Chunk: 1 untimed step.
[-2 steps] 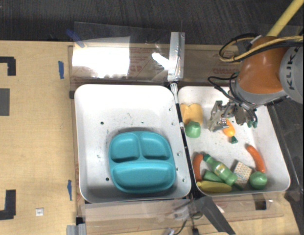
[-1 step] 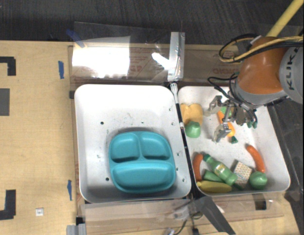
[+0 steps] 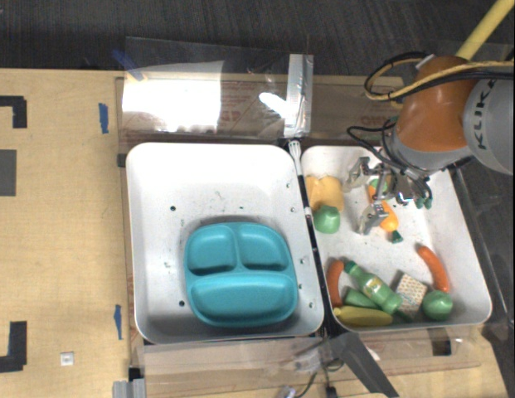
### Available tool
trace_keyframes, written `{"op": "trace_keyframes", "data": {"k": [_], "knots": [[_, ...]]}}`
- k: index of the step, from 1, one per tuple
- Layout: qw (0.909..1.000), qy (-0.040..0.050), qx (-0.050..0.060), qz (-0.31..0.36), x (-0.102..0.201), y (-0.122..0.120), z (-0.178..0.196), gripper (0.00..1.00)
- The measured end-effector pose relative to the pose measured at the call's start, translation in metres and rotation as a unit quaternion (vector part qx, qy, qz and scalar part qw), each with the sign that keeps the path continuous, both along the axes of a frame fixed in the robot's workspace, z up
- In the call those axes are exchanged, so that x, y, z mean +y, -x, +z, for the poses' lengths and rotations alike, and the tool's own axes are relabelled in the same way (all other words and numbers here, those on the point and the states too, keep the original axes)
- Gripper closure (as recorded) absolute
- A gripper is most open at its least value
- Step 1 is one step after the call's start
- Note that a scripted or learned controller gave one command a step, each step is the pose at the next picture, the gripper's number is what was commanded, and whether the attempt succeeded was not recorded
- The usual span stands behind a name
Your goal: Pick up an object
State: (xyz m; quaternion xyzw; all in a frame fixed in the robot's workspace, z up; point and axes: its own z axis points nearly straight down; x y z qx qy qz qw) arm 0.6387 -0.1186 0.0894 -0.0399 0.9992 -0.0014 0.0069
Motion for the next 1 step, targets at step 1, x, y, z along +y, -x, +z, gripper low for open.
{"op": "trace_keyframes", "data": {"k": [1], "knots": [[0.9999,-0.0012,0.002,-0.016,0.0091,0.021,-0.0006,0.0]]}}
